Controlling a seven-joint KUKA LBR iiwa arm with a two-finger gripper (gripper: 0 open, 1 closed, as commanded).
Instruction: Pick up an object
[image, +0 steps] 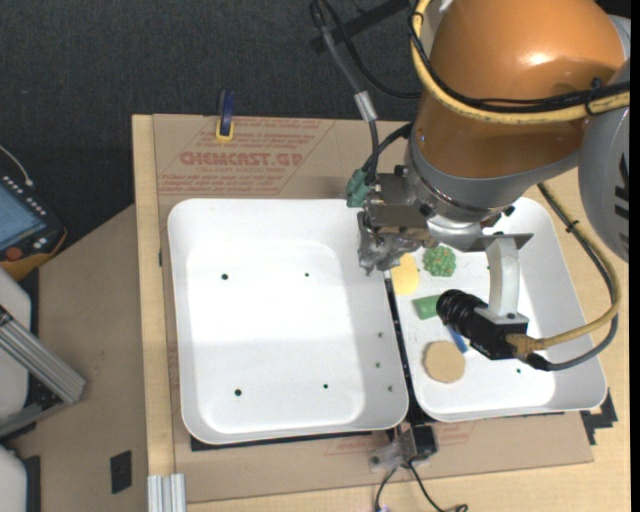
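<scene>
My gripper (385, 255) hangs low over the left edge of the right bin (560, 385), close to the divide between the two bins. Just right of it lie a pale yellow block (404, 278) and a bumpy green object (438, 262). Further toward the front sit a flat green piece (427, 306), a small blue item (458, 341) and a round tan disc (444, 362). The arm's orange band and grey wrist hide the back of the right bin.
The left bin (200, 300) lies beside the right one on a cardboard sheet (250, 150). A black camera with its cable (480, 325) hangs from the wrist over the right bin. A blue clip (226, 115) sits at the cardboard's far edge.
</scene>
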